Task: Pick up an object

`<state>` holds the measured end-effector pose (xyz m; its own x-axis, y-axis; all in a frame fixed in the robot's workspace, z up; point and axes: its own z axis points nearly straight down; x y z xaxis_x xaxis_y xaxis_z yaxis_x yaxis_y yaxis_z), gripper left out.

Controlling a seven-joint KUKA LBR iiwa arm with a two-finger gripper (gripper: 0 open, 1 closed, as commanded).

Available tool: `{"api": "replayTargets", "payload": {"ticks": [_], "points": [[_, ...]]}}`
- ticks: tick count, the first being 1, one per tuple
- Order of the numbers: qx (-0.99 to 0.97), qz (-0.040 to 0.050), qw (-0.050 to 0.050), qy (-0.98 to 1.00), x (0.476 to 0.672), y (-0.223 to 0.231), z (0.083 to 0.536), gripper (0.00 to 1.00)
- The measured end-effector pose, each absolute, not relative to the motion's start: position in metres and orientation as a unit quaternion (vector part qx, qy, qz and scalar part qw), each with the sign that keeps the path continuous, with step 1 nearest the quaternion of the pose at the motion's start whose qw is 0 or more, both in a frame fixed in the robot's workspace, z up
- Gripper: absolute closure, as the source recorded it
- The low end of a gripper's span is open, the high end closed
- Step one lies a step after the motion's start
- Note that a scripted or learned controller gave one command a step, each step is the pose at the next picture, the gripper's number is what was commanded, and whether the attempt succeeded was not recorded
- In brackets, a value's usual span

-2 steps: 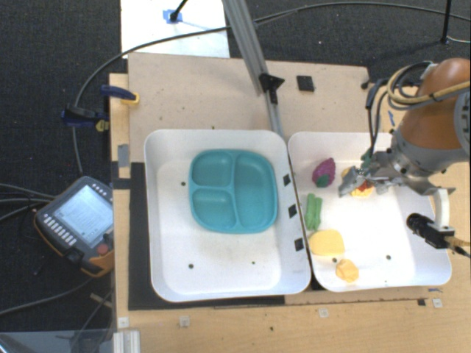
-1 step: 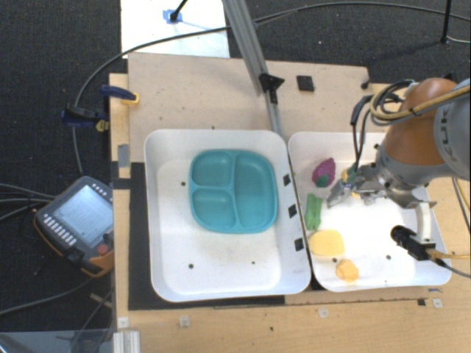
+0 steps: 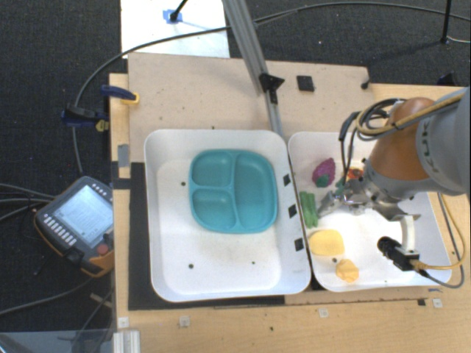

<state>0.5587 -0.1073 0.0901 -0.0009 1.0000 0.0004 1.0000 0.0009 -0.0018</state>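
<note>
While the grey arm (image 3: 434, 145) reaches in from the right with its orange band above the wrist, its gripper (image 3: 340, 197) sits low inside the right bin (image 3: 434, 263), near that bin's left half. Whether the gripper is apart or together I cannot tell (the metal parts there blur into one another), and nothing can be seen clamped in it. Several small things lie in the right bin: a purple piece (image 3: 324, 171) sits toward the back, just beside the gripper; a green strip (image 3: 309, 208) lies lengthwise along the bin's left wall, just left of the gripper; a pale yellow lump (image 3: 327, 242) rests in front of the gripper, near the left wall; and a smaller yellow-orange bit (image 3: 347, 271) lies close to the front rim. A small orange-red scrap (image 3: 355, 173) peeks out beside the wrist, too hidden to say more. A black part on a cable (image 3: 394, 252) hangs from the arm over the front of the bin. The left bin (image 3: 169, 271) holds a teal plate (image 3: 233, 190) with divided sections, lying flat toward the back. A handheld screen (image 3: 77, 223) rests off the bench to the left.
</note>
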Motion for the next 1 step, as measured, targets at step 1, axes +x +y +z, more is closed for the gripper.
{"api": "replayTargets", "payload": {"ticks": [1], "points": [[-0.707, -0.0008, -0.001, -0.707, 0.5596, -0.1073, 0.1033, 1.00]]}}
